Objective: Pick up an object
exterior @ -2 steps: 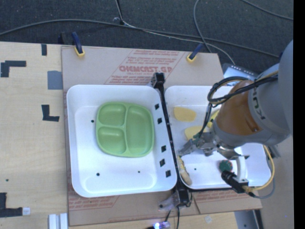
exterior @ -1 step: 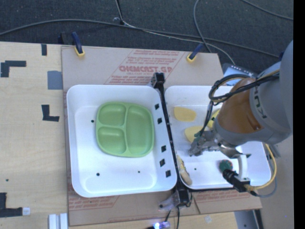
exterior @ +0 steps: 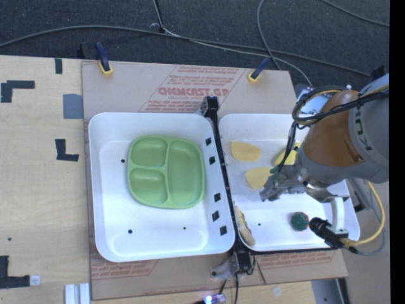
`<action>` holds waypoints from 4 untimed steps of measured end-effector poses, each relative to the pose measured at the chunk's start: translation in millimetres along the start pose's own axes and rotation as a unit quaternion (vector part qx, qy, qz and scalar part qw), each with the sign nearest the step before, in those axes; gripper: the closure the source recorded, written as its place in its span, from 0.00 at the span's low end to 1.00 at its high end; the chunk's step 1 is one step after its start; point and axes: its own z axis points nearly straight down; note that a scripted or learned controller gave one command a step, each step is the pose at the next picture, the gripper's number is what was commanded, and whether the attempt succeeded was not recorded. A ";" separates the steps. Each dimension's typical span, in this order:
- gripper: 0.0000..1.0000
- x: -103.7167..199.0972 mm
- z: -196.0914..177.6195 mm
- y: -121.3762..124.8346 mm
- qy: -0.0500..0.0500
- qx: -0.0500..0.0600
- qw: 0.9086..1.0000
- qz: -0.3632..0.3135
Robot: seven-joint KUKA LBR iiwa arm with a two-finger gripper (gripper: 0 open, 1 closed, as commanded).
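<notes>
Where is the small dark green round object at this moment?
The small dark green round object lies in the right white bin, near its front right corner, just below the arm's hand.

Pincer (exterior: 273, 191) low in right bin (exterior: 266, 233), touching yellow piece (exterior: 255, 177).

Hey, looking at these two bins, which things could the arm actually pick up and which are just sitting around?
For the job: gripper; two yellow pieces; dark green item; tan piece; green divided plate.

Lying about: two bins, clamps, cables.
</notes>
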 end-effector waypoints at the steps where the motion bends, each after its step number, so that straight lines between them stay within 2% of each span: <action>1: 1.00 5.3 -43.3 -1.0 0.000 -0.001 1.000 -0.001; 2: 1.00 5.2 -96.0 0.2 0.000 -0.002 1.000 -0.001; 4: 1.00 87.0 -76.2 60.0 0.000 0.001 1.000 -0.003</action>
